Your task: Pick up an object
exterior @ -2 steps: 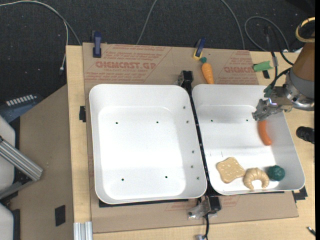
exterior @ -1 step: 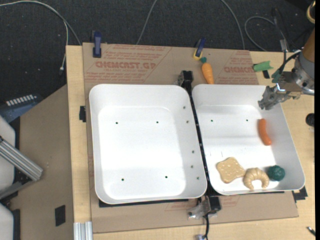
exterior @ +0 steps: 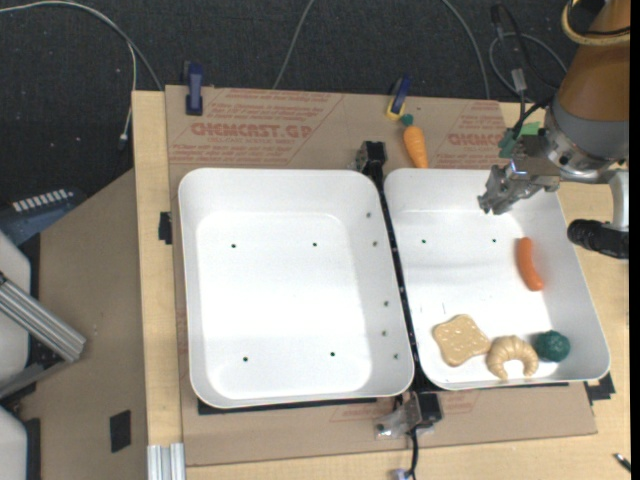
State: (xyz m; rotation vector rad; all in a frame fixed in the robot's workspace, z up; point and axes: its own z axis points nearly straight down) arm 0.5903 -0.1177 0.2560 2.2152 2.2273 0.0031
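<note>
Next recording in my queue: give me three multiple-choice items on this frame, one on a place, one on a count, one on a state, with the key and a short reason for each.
1. Where does the carrot lie?
A. In the left bin
B. On the board beyond the bins
C. In the right bin

2. How many objects lie in the right bin?
A. Two
B. Four
C. Six

3. How is the gripper placed?
A. Above the right bin's far part, nothing seen between its fingers
B. Over the left bin
C. Pressing on the croissant

Key: 1 B, it rests on the board behind both rims. 2 B, the sausage, cracker, croissant and green ball. 3 A, it hangs at the far edge, apart from all four.
</note>
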